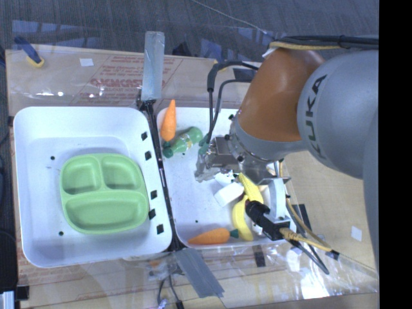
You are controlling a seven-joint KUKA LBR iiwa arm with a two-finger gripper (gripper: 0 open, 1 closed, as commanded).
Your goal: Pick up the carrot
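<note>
Take the green divided plate [103, 193] in the left bin [26, 172] as your landmark: everything that matters sits to its right, in the right bin [193, 211]. You have two carrots there. One carrot [168, 121] lies at the far end of that bin, up and to the right of the plate, hard against the wall the two bins share and just beside a green toy [182, 141]. A second carrot [210, 237] lies at the near end, down and to the right of the plate, close along the front wall and just beside a yellow banana [243, 212]. The pincer [210, 163] hangs over the middle of the right bin, farther right of the plate than either carrot, and nothing orange sits in it; whether its tips are apart or together you cannot tell, because the wrist housing and the bulk of the arm [302, 102] hide them. The risks, as I judge them: both carrots hug walls, so a straight descent could land one tip on the rim or wedge the carrot instead of closing round it. The far one may come up with the green toy nudged or caught; the near one may be confused with the banana or roll along the wall. A white block [227, 192] beside the banana adds clutter under the wrist.
</note>
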